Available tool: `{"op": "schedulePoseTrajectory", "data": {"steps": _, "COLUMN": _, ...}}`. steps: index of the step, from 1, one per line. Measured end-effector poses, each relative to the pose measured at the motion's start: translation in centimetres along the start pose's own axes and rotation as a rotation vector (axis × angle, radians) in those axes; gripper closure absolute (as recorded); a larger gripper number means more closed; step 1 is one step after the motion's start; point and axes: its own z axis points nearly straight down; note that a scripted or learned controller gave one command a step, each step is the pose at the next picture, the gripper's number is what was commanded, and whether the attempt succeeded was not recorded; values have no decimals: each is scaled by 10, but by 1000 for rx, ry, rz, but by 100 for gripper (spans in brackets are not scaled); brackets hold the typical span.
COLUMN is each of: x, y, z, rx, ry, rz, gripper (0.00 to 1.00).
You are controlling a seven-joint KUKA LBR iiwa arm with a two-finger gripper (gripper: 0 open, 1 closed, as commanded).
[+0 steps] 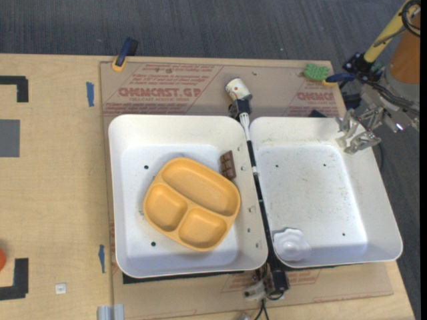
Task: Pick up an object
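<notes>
Yellow tray [192, 204] in left bin [127, 145]; hand [357, 135] apart.

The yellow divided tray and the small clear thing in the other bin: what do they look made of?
Yellow divided tray: likely moulded plastic, matte with a soft sheen, one even colour, rounded compartment walls. Small clear thing: seemingly thin translucent plastic, pale against the right bin; its exact form is hard to tell.

Two white bins [127, 139] sit on a tan board [167, 89] printed with red lettering, and the right bin's floor [307, 185] is peppered with dark specks. In the left one, an orange-yellow tray [192, 203] and beside it a small brown block [228, 165]; in the right, a whitish clear lid [291, 243]. The tool [357, 133] gleams silver, the counter [47, 179] is pale wood with black marks and blue tape, and a green clip [313, 72] is at the board's corner.
</notes>
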Motion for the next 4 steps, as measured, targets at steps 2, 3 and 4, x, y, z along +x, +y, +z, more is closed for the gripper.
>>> {"op": "schedulePoseTrajectory", "data": {"steps": 2, "x": 42, "y": 70, "z": 85, "rx": -3, "ry": 4, "rz": 25, "gripper": 0}}
{"op": "schedulePoseTrajectory", "data": {"steps": 3, "x": -14, "y": 32, "z": 71, "rx": 0, "ry": 0, "rz": -95, "gripper": 0}}
{"op": "schedulePoseTrajectory", "data": {"steps": 4, "x": 20, "y": 114, "z": 85, "rx": -4, "ry": 3, "rz": -242, "gripper": 0}}
